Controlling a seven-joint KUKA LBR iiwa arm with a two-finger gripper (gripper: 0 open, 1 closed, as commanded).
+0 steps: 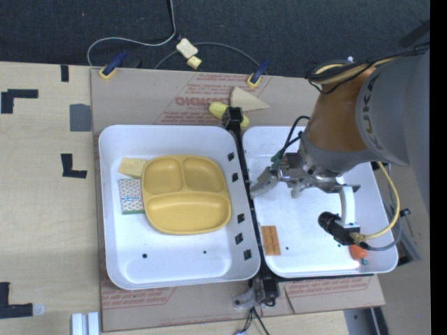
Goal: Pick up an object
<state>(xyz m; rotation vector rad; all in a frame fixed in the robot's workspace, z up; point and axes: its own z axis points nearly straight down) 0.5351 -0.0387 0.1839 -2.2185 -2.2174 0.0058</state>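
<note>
Mostly the yellow divided plate [187,194] fills the left bin [112,257], with bare floor only along the near edge below it. Against the plate's left rim lie a pale yellow piece [131,167] and a patterned packet [130,195]. Right of the plate, just past the shared wall [244,187], the gripper [265,180] hangs over the right bin [314,253]; whether it is spread or closed I cannot tell. An orange card [270,241] lies lower right of the plate, with open floor beyond it.

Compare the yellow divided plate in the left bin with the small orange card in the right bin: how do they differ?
The yellow plate is far larger than the orange card. The plate is rounded, with three compartments; the card is a plain flat rectangle. The plate lies in the left bin, the card in the right bin. Both lie flat on a white bin floor.
</note>
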